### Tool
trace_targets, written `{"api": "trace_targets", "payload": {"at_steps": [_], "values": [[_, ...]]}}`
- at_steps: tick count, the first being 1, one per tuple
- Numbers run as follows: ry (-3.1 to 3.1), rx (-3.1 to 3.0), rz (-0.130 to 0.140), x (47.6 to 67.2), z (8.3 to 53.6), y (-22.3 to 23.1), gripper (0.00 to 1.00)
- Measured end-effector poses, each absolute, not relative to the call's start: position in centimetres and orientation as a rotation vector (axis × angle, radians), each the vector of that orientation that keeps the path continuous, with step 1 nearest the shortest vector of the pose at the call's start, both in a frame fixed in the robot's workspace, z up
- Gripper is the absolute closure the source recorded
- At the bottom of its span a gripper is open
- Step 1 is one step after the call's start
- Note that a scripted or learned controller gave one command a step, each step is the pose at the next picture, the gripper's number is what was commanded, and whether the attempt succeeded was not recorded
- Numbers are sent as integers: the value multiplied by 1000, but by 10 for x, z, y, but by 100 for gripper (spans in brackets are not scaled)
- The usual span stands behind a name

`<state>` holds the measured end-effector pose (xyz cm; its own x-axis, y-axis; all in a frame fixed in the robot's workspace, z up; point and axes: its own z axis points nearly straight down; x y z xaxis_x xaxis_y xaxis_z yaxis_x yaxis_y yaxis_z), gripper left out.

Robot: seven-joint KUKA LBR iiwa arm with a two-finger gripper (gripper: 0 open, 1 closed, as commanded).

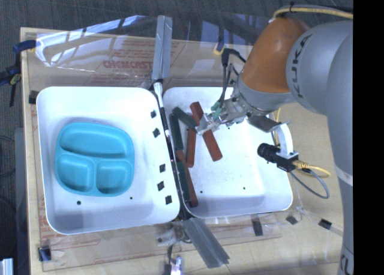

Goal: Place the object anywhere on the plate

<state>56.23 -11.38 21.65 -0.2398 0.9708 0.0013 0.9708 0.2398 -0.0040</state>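
A blue plate (94,158) with three compartments lies in the left bin (48,208). In the right bin (252,196), a reddish-brown bar (214,148) lies at a slant, running from the back middle toward the centre. My gripper (208,122) is right over the upper half of this bar, low in the bin. Whether it grips the bar is hidden by the wrist. A second brown bar (191,148) lies just left of the first, and a long dark green bar (182,160) runs along the bin's left wall.
The raised divider (168,166) between the two bins has small black marks on the left bin's inner wall. The arm's orange and grey body (282,57) hangs over the right bin's back right corner.
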Motion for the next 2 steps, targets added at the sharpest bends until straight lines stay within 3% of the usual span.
{"api": "trace_targets", "payload": {"at_steps": [1, 2], "values": [[-2674, -1649, 2, 573, 250, -68, 100], [-2719, -1566, 4, 574, 249, 1, 100]]}}
